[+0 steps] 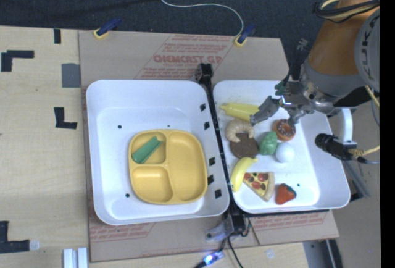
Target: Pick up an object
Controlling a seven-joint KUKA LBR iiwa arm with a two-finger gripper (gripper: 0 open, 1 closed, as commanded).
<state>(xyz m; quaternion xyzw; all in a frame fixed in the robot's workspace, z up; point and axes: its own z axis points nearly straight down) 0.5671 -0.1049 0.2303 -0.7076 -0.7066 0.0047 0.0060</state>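
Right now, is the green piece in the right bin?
No, the green piece lies in the yellow tray in the left bin.

Both bins: left bin [105,137] and right bin [327,189] look like smooth white plastic, faint sheen. Divided tray [179,174]: yellow plastic, smooth, semi-gloss. Green piece [146,150] in tray: matt. Toy foods, e.g. banana [241,171], pizza slice [259,184], white ball [285,153]: probably moulded plastic, slightly glossy; resolution poor. Cardboard sheet [173,57] under bins: brown, matt, printed red. Worktop [37,162]: pale wood-grain, matt. Arm shell [336,44]: glossy orange. Hand [281,113]: dull grey metal.
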